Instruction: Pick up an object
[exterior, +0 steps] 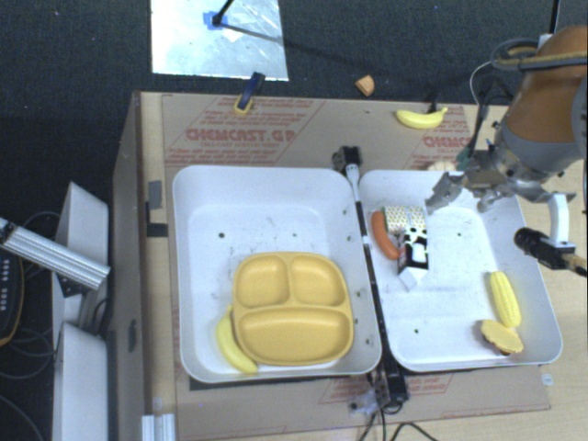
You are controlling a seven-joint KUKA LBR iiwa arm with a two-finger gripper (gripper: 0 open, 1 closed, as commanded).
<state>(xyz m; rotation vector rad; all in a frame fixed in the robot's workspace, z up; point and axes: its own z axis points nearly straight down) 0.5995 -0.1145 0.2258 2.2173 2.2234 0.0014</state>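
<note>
My gripper point(464, 196) hangs over the back of the right bin point(459, 338), open, with nothing between its fingers. To its left and a little nearer lie an orange sausage point(383, 233), a pale dotted block point(405, 217) and a black-and-white piece point(415, 247), close together by the bin's left wall. A corn cob point(503, 299) and a yellow-brown bun-like piece point(501, 337) rest in the near right corner.
The left bin point(202, 246) holds a yellow divided plate point(292, 306) with a banana point(231, 343) tucked at its near left side. A second banana point(421, 116) lies on the cardboard behind the right bin. The grey-orange arm point(551, 99) enters from the upper right.
</note>
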